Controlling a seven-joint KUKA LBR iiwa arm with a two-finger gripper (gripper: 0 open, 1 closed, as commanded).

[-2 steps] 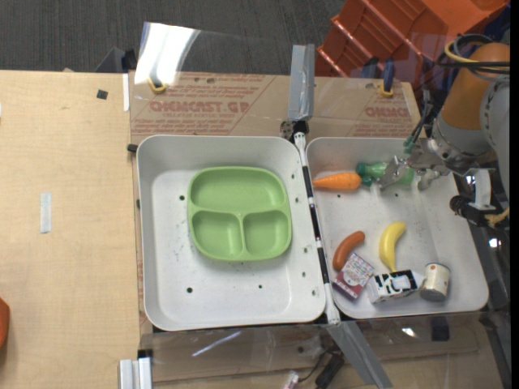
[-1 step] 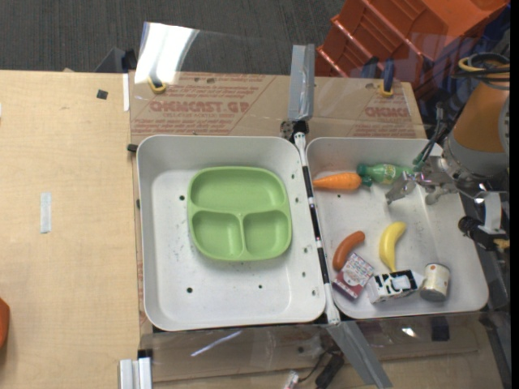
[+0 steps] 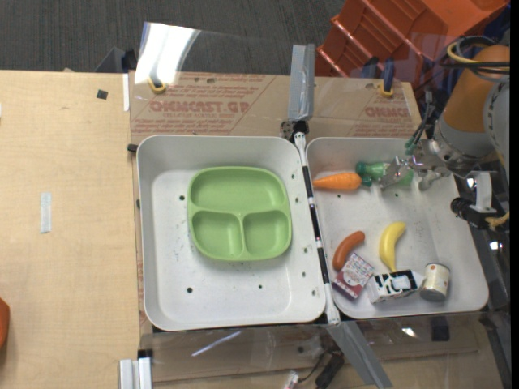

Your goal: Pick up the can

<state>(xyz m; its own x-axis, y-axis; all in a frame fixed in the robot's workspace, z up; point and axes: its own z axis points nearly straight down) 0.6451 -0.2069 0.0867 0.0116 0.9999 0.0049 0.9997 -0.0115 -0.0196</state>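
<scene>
Metal, most likely: the can (image 3: pixel 435 281) is a small pale cylinder lying on its side in the near right corner of the right bin (image 3: pixel 478 302), one round end turned up and toward the camera. It sits just beside, maybe touching, a black-and-white carton (image 3: pixel 395 284); a small printed packet (image 3: pixel 353 275) lies further left along the same edge.

Handling guess: rigid, light, smooth-walled, so slippery and free to roll on the bin floor. Not fragile, though a thin wall could dent under hard squeeze.

Best hold, as a judgement: straddle the curved body mid-length, jaws closing across the diameter, axis of the can running between them. Gripping end-to-end looks poor, since the carton crowds one end and the bin wall crowds the other. Corner position leaves little room for the outer jaw; risk of nudging the can and sending it rolling.

The pincer (image 3: pixel 399 173) is at the far side of the same bin, near a green item (image 3: pixel 372 169) and the leafy end of a carrot (image 3: pixel 336 182), well apart from the can. Open or closed: cannot tell, detail too small. Nothing visibly held.

Also in that bin: banana (image 3: pixel 391 244), sausage (image 3: pixel 349 249). Left bin (image 3: pixel 162 298) holds a green divided plate (image 3: pixel 240 213).
</scene>
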